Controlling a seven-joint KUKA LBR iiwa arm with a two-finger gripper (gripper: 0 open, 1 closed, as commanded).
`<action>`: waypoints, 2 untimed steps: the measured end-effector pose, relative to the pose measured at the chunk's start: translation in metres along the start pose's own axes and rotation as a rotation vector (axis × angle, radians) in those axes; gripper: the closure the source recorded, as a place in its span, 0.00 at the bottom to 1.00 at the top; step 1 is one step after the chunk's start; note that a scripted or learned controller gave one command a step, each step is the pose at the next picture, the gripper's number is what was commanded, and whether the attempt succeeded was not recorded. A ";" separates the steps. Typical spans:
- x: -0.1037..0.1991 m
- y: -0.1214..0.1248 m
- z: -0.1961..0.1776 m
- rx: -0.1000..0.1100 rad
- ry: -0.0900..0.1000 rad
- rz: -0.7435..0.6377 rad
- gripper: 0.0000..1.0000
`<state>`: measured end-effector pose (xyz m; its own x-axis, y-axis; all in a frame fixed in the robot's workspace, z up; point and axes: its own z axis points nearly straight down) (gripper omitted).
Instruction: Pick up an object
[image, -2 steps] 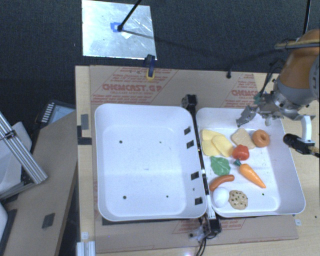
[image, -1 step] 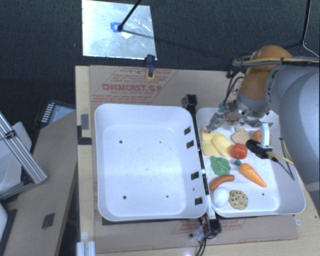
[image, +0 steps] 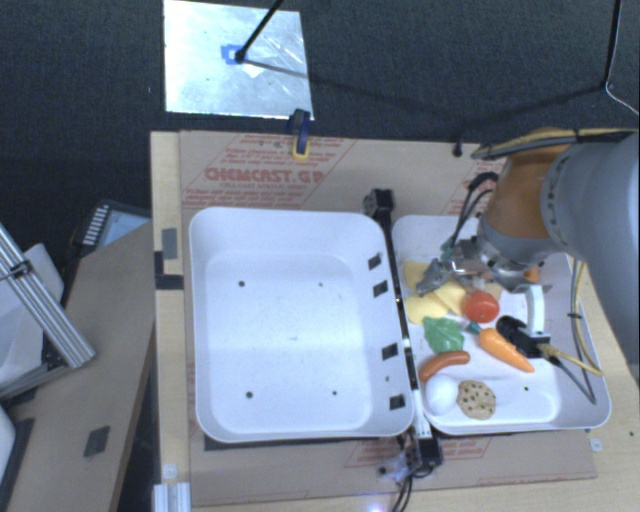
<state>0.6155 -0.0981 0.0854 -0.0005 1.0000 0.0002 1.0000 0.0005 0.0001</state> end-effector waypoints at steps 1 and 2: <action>0.011 -0.030 0.000 -0.002 -0.001 0.000 0.00; 0.016 0.003 0.000 -0.005 -0.001 -0.004 0.00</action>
